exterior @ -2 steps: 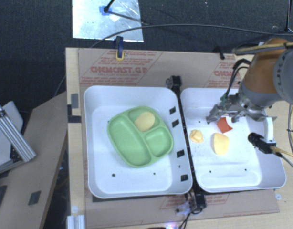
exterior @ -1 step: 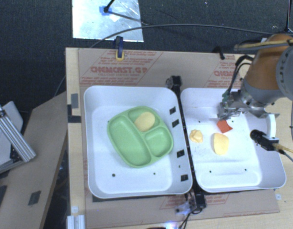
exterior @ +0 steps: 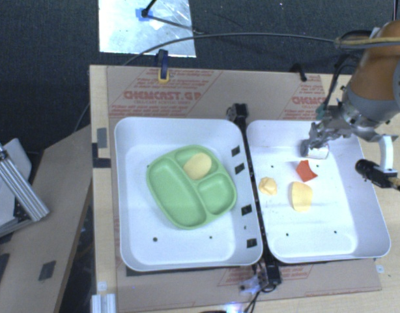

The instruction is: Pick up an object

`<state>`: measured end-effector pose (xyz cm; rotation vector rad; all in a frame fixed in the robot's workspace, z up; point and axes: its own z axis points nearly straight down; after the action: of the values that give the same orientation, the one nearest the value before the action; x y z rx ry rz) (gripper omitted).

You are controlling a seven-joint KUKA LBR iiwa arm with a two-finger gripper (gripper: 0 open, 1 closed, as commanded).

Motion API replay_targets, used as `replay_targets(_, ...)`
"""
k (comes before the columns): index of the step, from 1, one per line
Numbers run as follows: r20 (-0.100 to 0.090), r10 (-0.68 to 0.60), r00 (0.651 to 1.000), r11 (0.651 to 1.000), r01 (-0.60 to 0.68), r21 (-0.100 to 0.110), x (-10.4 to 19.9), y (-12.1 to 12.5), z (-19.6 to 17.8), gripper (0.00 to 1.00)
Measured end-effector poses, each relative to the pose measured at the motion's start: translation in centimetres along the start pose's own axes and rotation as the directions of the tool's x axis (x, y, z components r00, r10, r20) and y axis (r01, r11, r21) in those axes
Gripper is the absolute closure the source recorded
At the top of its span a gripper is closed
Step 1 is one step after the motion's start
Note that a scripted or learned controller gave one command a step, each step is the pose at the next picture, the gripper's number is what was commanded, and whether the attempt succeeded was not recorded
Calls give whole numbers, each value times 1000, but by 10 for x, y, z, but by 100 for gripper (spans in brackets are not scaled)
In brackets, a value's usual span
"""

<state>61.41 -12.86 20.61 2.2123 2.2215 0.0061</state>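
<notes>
Hard to make out the claw (exterior: 315, 150) at the back of the right bin (exterior: 356, 240): a dark, blurred cluster with something pale at its tip, fingers impossible to separate, so cannot tell whether open, closed or gripping. Arm (exterior: 376, 77) cut off at the right edge, orange band up high, grey wrist angled down and leftward into the bin. Black cable drooping beside the wrist, its end lost against the bin's right rim.

Just in front of the claw, a red piece (exterior: 307, 171) lying on the bin floor, close but apart. Below that, a yellow wedge (exterior: 301, 196). Left of it, a small yellow lump (exterior: 268, 186) near the divider.

Over in the left bin (exterior: 141, 240), a green divided tray (exterior: 180, 201) set at a tilt, a pale yellow lump (exterior: 199, 165) resting in its upper compartment. Brown surface (exterior: 180, 93) under both bins, printed in red lettering.
</notes>
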Motion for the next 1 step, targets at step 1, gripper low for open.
replay_targets(1,-1,0,1000,1000,0,2,0,2,-28,100)
